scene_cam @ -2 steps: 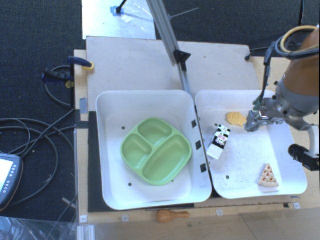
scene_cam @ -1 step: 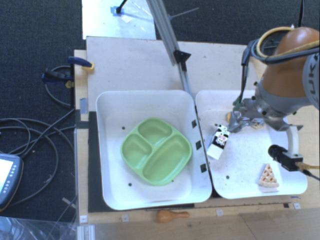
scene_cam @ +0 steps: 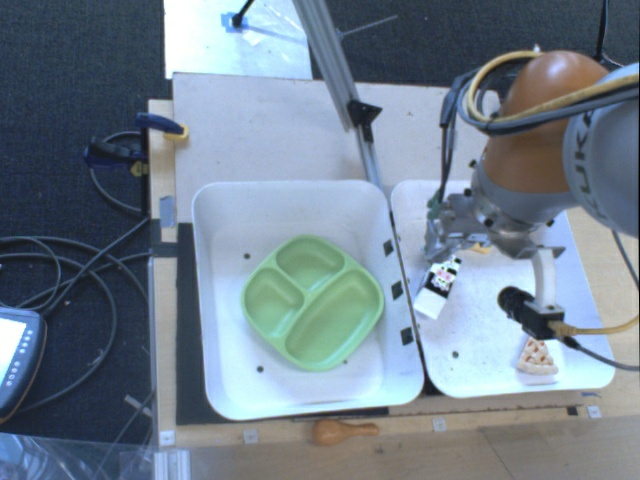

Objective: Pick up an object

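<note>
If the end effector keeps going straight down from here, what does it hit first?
Probably the small black-and-white carton just below the end effector in the right bin; depth is unclear from this slanted view.

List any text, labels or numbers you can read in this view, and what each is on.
"KU", white letters on the grey arm at the right edge, cut off by the frame.
The small black-and-white carton in the right bin: its print is too small to read.
The handheld screen at the left edge: too blurred to read.
The green tray and the pizza-slice toy carry no text that I can see.
</note>
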You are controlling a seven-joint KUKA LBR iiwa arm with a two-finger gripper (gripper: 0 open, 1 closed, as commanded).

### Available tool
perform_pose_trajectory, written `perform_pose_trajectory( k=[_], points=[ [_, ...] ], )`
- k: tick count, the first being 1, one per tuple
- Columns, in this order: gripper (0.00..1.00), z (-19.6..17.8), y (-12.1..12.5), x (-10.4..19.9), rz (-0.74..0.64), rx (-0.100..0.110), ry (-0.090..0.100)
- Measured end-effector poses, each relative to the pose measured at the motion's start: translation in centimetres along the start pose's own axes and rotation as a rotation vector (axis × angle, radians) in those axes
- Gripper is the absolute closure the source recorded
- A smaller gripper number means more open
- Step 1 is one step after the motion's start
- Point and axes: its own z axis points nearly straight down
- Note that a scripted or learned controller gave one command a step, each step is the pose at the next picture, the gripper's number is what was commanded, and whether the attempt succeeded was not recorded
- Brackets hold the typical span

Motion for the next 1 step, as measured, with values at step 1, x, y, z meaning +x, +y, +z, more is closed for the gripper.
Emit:
perform_pose_trajectory(
  k=[1],
  points=[
    [1.0, 1.19, -0.92, 5.78, -0.001, 0.001, 0.001]
  ],
)
